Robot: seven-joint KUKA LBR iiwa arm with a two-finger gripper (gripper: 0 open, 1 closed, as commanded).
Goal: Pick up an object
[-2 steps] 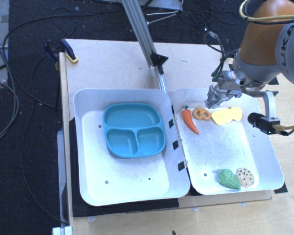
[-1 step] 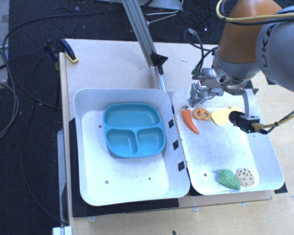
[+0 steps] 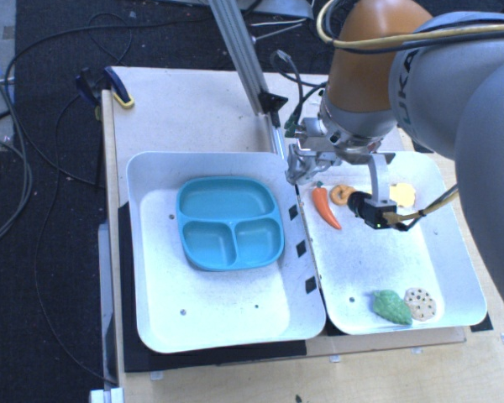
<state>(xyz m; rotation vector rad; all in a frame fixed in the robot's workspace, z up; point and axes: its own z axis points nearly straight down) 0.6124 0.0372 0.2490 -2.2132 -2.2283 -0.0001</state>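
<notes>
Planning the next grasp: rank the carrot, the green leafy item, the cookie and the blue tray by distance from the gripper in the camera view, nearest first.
From the gripper, at the right bin's top-left corner:
1. Carrot, just below it.
2. Blue tray, in the left bin.
3. Green leafy item and cookie, side by side at the right bin's front; too close to call.

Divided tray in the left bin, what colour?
Light blue tray, three compartments, seen in the camera view.
</notes>
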